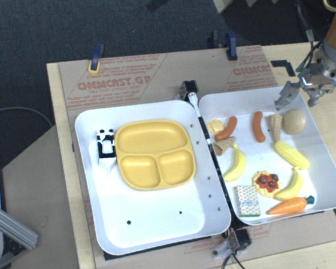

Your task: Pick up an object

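Camera view, bench: two white bins sit side by side on a cardboard sheet; the left bin [105, 216] holds a yellow divided tray [155, 153], the right bin [328, 167] holds toy food.

Camera view, arm: it reaches in from the right, and the gripper [301, 93] hangs over the right bin's far right corner.

Camera view, jaws: they appear spread apart, one fingertip to the left near the bin's far rim and one to the right, with nothing between them; at this size that reading is probably right but not certain.

Camera view, nearest candidate: a round tan potato-like piece [294, 121] lies just beneath and in front of the gripper, beside a pale cone [275, 127].

Camera view, other objects: two sausages [258, 126] lie in the far half of the bin, a banana [237, 164] curves along the left wall, a yellow corn-like piece [292, 154] sits to the right, and a small pizza piece [266, 182], a cracker packet [246, 200] and a carrot [289, 205] lie along the near side.

Progress: judged from this view, nothing is lifted; every item rests on the bin floor.

Left to do: choose an item, descend onto it, close, and raise it clear of the bin.
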`<state>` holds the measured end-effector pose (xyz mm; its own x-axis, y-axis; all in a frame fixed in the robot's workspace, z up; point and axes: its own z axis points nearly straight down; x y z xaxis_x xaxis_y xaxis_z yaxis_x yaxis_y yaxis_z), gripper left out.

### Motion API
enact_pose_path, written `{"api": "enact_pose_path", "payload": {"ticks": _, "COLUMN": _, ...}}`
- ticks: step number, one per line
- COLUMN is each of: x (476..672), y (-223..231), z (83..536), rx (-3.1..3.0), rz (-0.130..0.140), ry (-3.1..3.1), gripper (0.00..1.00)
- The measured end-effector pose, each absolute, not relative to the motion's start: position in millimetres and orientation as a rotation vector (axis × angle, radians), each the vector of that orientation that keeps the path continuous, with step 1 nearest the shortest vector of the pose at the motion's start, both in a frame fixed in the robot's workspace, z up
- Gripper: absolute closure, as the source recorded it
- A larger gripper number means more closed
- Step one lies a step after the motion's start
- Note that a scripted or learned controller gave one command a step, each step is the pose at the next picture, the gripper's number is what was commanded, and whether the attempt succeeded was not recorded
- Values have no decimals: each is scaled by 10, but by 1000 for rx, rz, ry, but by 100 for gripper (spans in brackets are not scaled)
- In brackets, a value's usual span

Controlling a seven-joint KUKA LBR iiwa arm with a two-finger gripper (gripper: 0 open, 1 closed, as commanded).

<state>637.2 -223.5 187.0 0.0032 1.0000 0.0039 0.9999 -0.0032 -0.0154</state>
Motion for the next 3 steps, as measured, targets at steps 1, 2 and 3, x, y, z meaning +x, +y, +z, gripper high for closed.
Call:
{"api": "enact_pose_path", "payload": {"ticks": 1, "x": 6409, "y": -2230, "z": 1969, "rx": -2221, "rz": 0, "ry": -2222, "gripper": 0}}
{"api": "enact_pose_path", "payload": {"ticks": 2, "x": 6368, "y": -2165, "z": 1518, "rx": -2216, "rz": 4, "ry": -2220, "gripper": 0}}
{"api": "enact_pose_path", "payload": {"ticks": 3, "x": 6402, "y": -2077, "z": 1150, "rx": -2219, "rz": -17, "ry": -2233, "gripper": 0}}
